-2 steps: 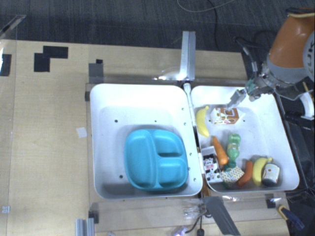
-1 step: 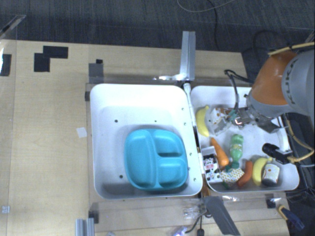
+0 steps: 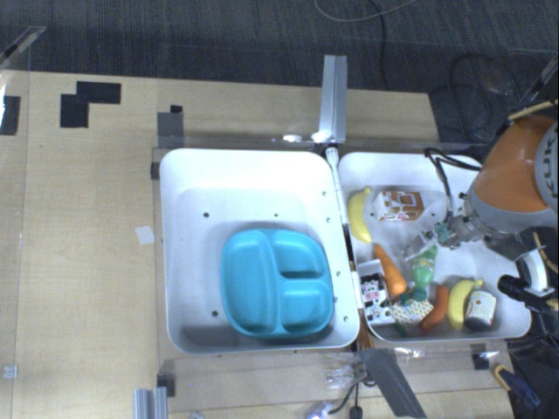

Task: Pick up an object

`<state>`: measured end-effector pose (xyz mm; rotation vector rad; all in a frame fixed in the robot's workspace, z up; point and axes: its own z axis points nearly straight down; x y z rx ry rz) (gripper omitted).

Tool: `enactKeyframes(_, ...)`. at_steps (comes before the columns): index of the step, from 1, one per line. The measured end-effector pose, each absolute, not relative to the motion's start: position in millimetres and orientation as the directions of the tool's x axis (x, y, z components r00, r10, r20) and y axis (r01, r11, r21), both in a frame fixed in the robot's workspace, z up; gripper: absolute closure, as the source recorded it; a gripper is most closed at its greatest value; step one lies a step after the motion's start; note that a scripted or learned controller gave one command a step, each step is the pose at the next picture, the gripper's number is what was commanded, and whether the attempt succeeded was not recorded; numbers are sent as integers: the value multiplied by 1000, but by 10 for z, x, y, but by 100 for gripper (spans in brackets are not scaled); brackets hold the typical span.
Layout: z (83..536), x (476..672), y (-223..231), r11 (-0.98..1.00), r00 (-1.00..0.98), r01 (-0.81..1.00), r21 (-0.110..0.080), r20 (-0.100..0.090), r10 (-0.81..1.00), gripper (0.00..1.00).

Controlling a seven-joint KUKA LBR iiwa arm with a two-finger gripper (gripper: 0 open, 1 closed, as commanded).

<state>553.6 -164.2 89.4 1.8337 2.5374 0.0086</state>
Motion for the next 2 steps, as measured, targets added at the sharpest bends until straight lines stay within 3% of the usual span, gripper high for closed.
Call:
enactKeyframes(1,995,5552,-1621,316,-316,949,13,-3,949,100)
enactKeyframes(2,1991,5974,-1317,317,-317,949,3,-1,949,100)
